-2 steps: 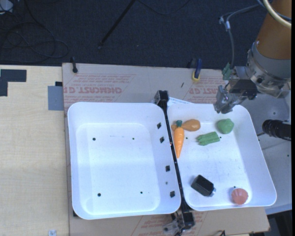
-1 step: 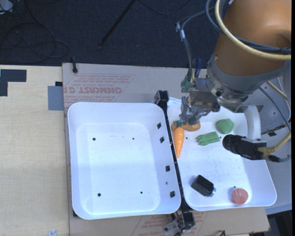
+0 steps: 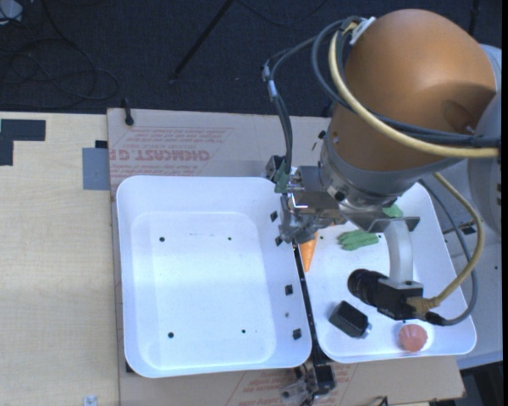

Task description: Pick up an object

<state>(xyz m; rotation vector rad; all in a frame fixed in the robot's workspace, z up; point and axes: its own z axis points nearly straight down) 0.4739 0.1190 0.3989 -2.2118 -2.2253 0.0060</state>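
Observation:
My gripper (image 3: 295, 225) hangs over the left edge of the right bin (image 3: 457, 311), close to the divide between the two bins. Directly below it pokes out an orange cone-shaped thing (image 3: 306, 254), its tip pointing toward the front; the gripper body hides its upper end, so contact is unclear. A green piece (image 3: 358, 240) lies just to the right of the gripper. A second green bit (image 3: 394, 212) shows beside the wrist. Near the bin's front lie a small black block (image 3: 350, 319) and a pinkish-red ball (image 3: 413, 337).
The left bin (image 3: 127, 227) sits beside the right one, on a cardboard sheet (image 3: 169, 146). The arm's big orange band (image 3: 415, 66) covers the back of the right bin. Pale wooden bench (image 3: 42, 269) extends to the left.

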